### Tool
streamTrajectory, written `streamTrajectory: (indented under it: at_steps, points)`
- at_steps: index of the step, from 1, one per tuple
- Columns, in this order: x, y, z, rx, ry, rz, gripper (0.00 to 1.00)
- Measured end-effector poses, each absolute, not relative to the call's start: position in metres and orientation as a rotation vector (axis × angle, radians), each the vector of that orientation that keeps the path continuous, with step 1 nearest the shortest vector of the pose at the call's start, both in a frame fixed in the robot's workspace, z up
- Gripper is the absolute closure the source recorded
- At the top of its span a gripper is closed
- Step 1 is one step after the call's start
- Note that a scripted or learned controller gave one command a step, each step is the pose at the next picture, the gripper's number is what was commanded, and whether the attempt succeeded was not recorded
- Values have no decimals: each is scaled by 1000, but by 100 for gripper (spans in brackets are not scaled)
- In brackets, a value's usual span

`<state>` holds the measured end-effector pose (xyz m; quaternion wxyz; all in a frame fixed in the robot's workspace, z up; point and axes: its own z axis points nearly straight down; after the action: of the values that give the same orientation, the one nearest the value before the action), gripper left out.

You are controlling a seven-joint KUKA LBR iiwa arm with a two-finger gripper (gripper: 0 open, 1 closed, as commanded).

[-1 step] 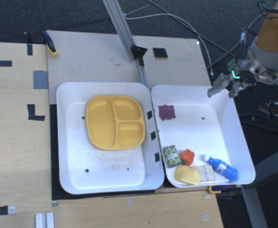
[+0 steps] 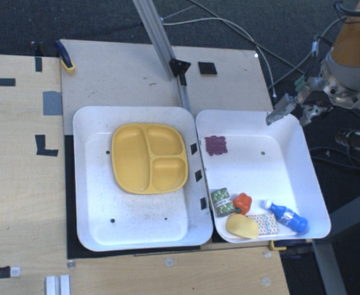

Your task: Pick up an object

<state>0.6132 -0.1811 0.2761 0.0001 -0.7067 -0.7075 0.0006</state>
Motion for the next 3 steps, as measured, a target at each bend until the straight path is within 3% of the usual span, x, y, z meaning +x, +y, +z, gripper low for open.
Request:
streamTrajectory:
  at_steps: [1, 3]
  points:
    - [608, -182, 212, -2217, -2219, 8, 0]
    - [622, -185, 109, -2218, -2221, 7, 0]
